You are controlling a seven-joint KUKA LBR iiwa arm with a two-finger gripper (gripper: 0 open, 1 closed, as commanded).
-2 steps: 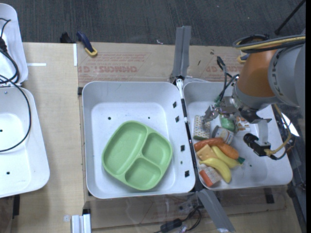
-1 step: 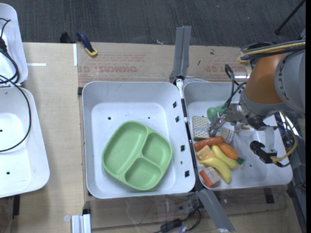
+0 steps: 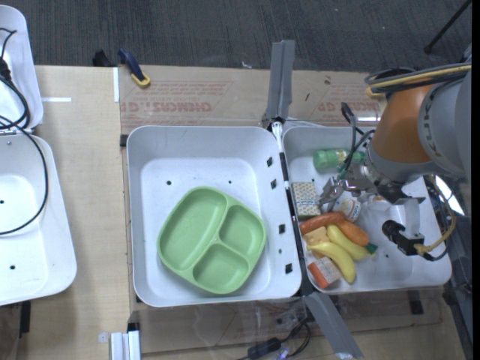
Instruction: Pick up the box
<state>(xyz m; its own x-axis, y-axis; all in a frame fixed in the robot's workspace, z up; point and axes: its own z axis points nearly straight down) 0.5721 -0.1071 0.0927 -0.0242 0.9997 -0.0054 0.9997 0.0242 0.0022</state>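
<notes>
Bench setup here has two shallow white plastic bins side by side. The left bin [image 3: 142, 201] holds a light green plastic plate with three compartments [image 3: 212, 239], sitting a bit toward the near side. The right bin [image 3: 390, 276] is the crowded one: a small flat cardboard box with a speckled pattern [image 3: 305, 198] lies against the bin's left wall, about midway front to back. Just near of it there's an orange plastic carrot [image 3: 334, 223], a yellow plastic banana [image 3: 341, 255] and a small red-and-white packet [image 3: 322, 274] at the near left corner. A green bottle-like thing [image 3: 330, 158] lies toward the far side.

The grey arm with the orange band reaches in from the right, and its metal two-finger gripper [image 3: 335, 192] sits low over the right bin, just right of the box and above the carrot. Whether the fingers are spread or closed is hard to make out in the clutter, so can't tell. The box isn't visibly between them.
</notes>
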